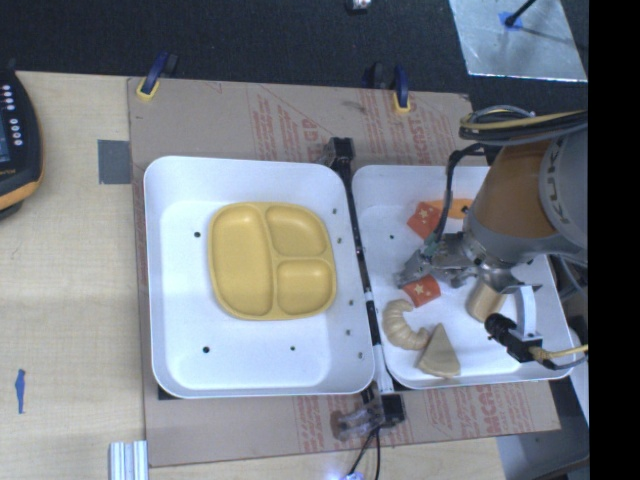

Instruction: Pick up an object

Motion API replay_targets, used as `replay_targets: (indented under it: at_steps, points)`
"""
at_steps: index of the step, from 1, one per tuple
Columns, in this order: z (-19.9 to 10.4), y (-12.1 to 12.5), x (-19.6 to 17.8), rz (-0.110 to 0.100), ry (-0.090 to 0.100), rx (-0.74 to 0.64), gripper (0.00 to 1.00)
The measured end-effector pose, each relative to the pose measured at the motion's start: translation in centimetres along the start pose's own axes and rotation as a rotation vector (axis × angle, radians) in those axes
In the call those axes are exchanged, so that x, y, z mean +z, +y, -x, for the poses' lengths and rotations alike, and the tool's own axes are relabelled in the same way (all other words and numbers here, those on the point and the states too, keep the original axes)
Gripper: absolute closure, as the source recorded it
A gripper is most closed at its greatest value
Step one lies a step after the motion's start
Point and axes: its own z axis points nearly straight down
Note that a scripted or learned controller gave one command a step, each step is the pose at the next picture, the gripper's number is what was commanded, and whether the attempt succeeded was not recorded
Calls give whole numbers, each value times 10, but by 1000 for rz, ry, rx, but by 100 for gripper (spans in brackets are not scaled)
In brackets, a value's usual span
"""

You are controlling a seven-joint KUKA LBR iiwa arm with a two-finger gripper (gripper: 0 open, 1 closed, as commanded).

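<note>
Likely target is the red block [422, 290] in the right bin [385, 193]; it sits just below the gripper [420, 266], near the bin's left wall; not between the fingers, so nothing is held. Gripper state: can't tell from this angle; the tip is a dark metal blur against the white floor.

Taking the red block as landmark: a pale croissant-shaped piece [398, 323] lies just below it, nearly touching; a tan wedge [438, 353] sits below and right, against the croissant piece; a second red block [425, 217] is above, with an orange piece [458, 208] beside that, partly hidden by the arm [515, 193]; a beige round piece [485, 303] is off to the right, under the wrist.

Risks, my read:
- tip lands off-centre on the block; block is low and flat, so it may skid away and the grab closes on air;
- croissant piece so close below could get caught or shoved along;
- bin wall nearby on the left; little room for a finger on that side;
- the wrist cable [515, 340] trails over the bin's lower right corner and could snag the rim.

Left bin [160, 268] holds a yellow divided tray [271, 259], well apart; no factor.
</note>
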Motion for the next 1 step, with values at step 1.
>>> replay_targets:
  at_steps: [1]
  points:
    - [-6,-31,0,0,0,-1,0]
